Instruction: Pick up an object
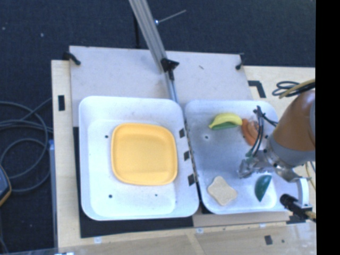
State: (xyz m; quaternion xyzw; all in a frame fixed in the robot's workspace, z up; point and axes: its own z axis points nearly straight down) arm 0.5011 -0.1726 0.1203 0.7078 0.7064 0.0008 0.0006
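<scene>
The right bin (212, 153) holds a yellow-green banana (224, 121) at its back, an orange carrot-like piece (248, 132) beside it, a tan slice of bread (221, 190) at the front and a dark green object (262, 187) at the front right. My gripper (247, 168) hangs low over the right side of this bin, between the orange piece and the green object, just left of the green one. Nothing is visibly held in it.
The left bin (95, 142) carries a square yellow plate (144, 154). A metal pole (151, 33) slants down to the back edge between the bins. The arm's orange band (297, 124) covers the right bin's right rim.
</scene>
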